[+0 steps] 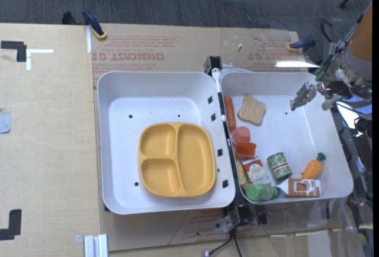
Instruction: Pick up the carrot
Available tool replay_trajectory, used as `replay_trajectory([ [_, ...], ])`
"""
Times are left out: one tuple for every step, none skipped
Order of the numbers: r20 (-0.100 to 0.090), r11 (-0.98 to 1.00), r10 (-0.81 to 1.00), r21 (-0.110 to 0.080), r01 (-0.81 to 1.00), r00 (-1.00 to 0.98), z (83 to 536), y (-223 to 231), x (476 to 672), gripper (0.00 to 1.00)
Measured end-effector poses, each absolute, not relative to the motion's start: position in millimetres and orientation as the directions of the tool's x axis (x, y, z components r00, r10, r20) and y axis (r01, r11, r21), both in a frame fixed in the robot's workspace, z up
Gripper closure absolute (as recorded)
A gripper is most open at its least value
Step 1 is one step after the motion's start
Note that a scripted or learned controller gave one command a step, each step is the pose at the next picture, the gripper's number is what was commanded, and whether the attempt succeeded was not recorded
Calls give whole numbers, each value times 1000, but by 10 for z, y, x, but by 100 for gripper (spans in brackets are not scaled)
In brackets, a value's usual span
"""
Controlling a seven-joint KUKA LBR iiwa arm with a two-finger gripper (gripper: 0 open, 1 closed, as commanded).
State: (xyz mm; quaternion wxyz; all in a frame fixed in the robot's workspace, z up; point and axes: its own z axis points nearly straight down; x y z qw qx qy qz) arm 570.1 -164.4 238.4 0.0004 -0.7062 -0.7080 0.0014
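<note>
The carrot (312, 167), orange with a green top, lies near the front right corner of the right bin (278, 91), just above a small orange-and-white carton (304, 188). My gripper (311, 96) hangs over the bin's right side, well behind the carrot and apart from it. Its fingers look spread, with nothing between them.
The right bin also holds a toast slice (251, 110), a sausage (229, 111), red pieces (243, 142), a juice box (256, 170), a green can (278, 166) and a green lid (259, 192). A yellow divided plate (176, 158) sits in the left bin (118, 131).
</note>
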Motion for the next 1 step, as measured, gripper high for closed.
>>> replay_trajectory([
  [-1, 40, 999, -3, 999, -40, 1303, -2114, 5063, 0],
])
